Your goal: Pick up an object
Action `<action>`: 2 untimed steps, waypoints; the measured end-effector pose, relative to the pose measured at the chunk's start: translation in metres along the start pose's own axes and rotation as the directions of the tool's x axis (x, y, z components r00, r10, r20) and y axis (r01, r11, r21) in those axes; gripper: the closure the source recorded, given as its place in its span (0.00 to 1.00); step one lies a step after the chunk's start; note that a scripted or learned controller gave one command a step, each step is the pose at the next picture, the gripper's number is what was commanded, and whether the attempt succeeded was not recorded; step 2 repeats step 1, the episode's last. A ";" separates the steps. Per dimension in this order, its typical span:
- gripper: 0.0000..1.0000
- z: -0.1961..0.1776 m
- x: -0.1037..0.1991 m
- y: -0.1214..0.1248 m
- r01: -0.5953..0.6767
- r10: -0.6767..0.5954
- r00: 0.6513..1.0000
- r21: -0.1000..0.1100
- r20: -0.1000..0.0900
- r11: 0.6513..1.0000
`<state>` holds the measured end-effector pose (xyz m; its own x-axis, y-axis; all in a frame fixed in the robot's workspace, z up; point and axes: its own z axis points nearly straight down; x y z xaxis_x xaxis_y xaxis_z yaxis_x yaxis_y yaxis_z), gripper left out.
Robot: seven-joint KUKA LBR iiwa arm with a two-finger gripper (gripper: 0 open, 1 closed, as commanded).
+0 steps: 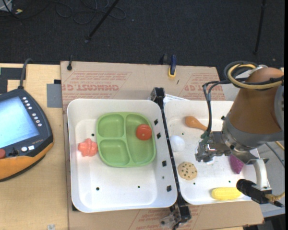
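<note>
The gripper (206,153) hangs low over the right bin (207,183), roughly in the middle of it, with nothing visibly caught in it. From where I stand its metal end is a dark tangle against the white floor, and I cannot tell whether it is open or closed.

The loose pieces lie around it:
- A round speckled cookie (187,170) lies just below and to its left.
- A small white lump (176,142) rests near the bin's left wall.
- An orange drumstick-shaped toy (196,123) lies further up.
- A purple piece (236,164) sits close on its right, partly under the arm (254,114).
- A yellow ear of corn (225,193) lies along the near edge.

None of them looks to be touching the gripper.

In the left bin (115,188) a green divided plate (127,164) lies flat, with a red ball-like fruit (144,132) in its upper right compartment. A pink toy (88,148) sits just beside the plate's left rim.

Both bins rest on a sheet of printed cardboard (110,83). A control pendant (14,128) with a lit screen lies well off to the left.
</note>
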<state>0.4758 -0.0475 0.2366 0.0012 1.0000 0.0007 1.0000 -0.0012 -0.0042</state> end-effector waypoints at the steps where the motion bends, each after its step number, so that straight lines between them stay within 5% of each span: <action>1: 1.00 0.019 -0.004 0.005 0.001 -0.001 1.000 0.002 0.000 1.000; 2: 1.00 0.019 -0.004 0.005 0.001 -0.001 1.000 0.002 0.000 1.000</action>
